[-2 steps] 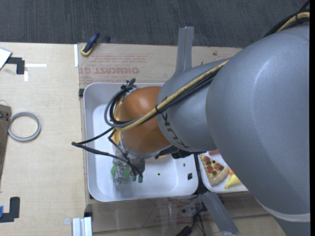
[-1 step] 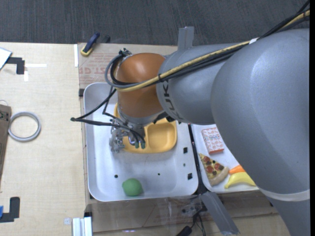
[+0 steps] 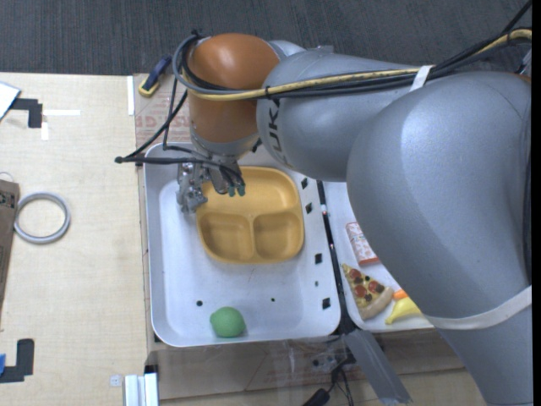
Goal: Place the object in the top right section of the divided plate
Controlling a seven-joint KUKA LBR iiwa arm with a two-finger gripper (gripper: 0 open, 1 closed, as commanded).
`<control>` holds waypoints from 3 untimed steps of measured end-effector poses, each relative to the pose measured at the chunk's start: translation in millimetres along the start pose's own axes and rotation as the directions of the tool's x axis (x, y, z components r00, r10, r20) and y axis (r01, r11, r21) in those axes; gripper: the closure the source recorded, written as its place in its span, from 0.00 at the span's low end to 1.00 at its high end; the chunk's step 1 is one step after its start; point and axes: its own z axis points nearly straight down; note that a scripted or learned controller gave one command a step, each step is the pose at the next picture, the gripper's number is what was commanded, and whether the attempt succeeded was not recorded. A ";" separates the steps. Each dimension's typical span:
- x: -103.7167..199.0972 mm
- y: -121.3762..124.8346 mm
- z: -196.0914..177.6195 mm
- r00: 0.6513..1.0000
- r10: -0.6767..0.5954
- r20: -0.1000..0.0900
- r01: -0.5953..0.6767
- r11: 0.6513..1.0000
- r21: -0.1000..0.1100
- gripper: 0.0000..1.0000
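A pale wooden bench (image 3: 76, 311) carries a roll of tape (image 3: 40, 217) and two white bins (image 3: 169, 311), with dark carpet (image 3: 84, 24) beyond. The yellow divided plate (image 3: 252, 216) lies in the left bin, long axis running up-down. The gripper (image 3: 211, 184) hangs over the plate's upper-left edge; I cannot tell its state, and a green ball (image 3: 226, 321) rests near the bin's front.

Pincer (image 3: 210, 186) at the yellow divided plate's (image 3: 254, 244) upper left rim; green ball (image 3: 226, 321) below, apart.

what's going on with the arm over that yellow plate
The grey arm reaches in from the right and its claw hovers at the upper left edge of the yellow divided plate in the left white bin. A green ball lies near that bin's front edge. A pizza slice toy sits in the right bin.
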 end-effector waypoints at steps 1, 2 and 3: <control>0.0 7.4 0.0 1.000 -0.005 0.003 0.005 1.000 -0.009 0.00; 37.9 6.1 -94.0 0.957 -0.289 -0.004 0.289 0.957 0.007 0.00; 46.1 -17.9 -248.3 0.818 -0.575 -0.006 0.575 0.818 0.004 0.00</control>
